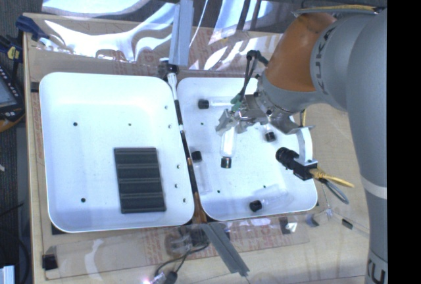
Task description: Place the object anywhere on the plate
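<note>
The plate [139, 179] is a dark ribbed rectangle lying flat in the front half of the left bin [66, 98]. My gripper [237, 119] hangs over the middle of the right bin [306, 200], well to the right of the plate. A clear tube with a black cap [227, 148] lies just below the gripper, its capped end pointing to the front. The view does not settle whether the gripper touches this tube.
The right bin also holds another clear capped tube [264, 202] at the front, a thin tube [197, 171] along the left wall, and small black pieces [203, 104] [270, 137]. A black cylinder [291, 161] sticks out below the wrist. A raised divider [183, 138] separates the bins.
</note>
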Controlling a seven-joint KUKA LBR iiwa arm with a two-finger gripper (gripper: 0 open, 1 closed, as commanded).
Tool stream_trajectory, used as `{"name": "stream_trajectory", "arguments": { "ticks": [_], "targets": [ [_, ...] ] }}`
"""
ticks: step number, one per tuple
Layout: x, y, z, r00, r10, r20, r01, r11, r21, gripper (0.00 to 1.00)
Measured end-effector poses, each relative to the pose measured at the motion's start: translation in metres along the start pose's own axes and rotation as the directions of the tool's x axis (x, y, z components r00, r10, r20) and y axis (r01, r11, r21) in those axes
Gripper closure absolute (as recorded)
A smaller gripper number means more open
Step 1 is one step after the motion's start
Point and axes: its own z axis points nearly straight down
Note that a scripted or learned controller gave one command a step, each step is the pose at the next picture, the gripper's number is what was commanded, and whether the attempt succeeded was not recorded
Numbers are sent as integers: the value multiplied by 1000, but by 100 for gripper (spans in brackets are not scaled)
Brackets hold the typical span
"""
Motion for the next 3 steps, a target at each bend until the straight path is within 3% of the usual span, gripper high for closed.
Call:
{"name": "stream_trajectory", "arguments": {
  "ticks": [1,2,3],
  "targets": [
    [27,-64,84,1000,28,8,-28,999,-29,100],
    [116,-36,5,998,-55,-2,55,998,-1,100],
    [208,-70,7,971,-240,-2,240,971,2,100]
  ]
}}
